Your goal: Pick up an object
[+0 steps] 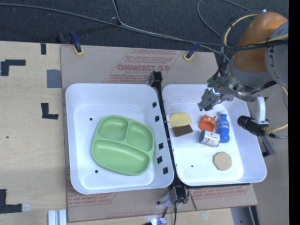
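Two shallow white bins sit side by side on a bench. The left bin [77, 125] holds a green divided plate [123, 144]. The right bin [251, 165] holds a yellow and brown sponge [180, 124] near its left wall, an orange object [207, 122], a blue bottle [223, 127], a small carton [210, 138] and a round tan cookie [222, 161] toward the near side. The gripper [209, 99] hangs over the far part of the right bin, just beyond the orange object, with nothing visibly held; how wide it stands cannot be told.
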`<state>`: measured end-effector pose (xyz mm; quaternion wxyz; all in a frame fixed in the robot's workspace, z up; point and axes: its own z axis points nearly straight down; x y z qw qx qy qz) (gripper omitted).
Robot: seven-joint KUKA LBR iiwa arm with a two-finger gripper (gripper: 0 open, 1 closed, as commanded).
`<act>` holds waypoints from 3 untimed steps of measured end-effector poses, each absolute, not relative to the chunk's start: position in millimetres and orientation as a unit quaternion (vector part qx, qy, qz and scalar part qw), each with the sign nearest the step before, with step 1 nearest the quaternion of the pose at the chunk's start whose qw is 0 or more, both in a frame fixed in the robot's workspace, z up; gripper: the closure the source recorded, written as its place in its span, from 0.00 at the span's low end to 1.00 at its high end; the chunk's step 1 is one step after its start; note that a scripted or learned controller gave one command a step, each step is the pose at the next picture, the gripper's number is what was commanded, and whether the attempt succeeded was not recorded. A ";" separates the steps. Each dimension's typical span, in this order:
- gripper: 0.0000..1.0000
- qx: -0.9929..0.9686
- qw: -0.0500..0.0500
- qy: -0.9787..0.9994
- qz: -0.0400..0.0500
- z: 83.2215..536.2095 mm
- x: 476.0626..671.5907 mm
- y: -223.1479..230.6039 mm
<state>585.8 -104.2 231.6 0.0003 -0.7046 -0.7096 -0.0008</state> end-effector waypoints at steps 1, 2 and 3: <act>1.00 -0.705 0.001 -0.710 0.000 233.4 581.1 -45.3; 1.00 -0.705 0.001 -0.710 0.000 222.8 579.7 10.7; 1.00 -0.705 0.001 -0.709 0.000 217.7 595.3 59.0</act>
